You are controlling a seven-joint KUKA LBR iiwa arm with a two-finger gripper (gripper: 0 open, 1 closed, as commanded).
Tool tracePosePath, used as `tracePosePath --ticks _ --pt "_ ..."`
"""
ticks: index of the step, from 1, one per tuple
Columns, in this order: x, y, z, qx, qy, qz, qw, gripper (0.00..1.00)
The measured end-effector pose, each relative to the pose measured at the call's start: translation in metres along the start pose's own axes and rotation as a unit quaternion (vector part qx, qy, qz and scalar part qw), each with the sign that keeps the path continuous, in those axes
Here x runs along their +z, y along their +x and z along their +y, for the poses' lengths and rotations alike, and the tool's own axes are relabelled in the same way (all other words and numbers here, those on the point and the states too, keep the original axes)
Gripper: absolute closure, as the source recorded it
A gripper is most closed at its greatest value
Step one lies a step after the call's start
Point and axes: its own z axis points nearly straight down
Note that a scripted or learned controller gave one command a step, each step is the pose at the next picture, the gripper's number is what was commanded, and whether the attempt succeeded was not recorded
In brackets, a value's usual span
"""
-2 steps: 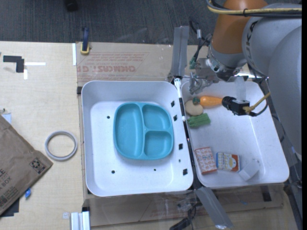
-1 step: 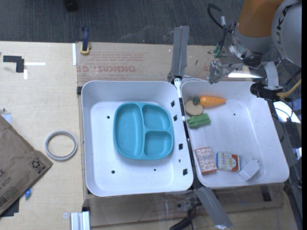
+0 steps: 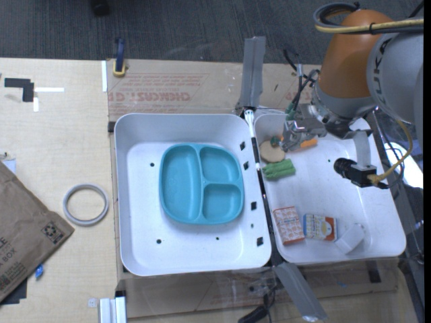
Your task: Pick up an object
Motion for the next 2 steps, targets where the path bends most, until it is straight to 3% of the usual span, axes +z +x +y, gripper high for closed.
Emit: tracePosePath --ticks 1,2 --pt "-0.0134 -0.0227 -0.0076 -0.078 -0.002 0.0 0.997 1.0" --pt "-0.0219 -0.0239 -0.0071 -0.076 -0.002 -0.001 0.9971 1.0"
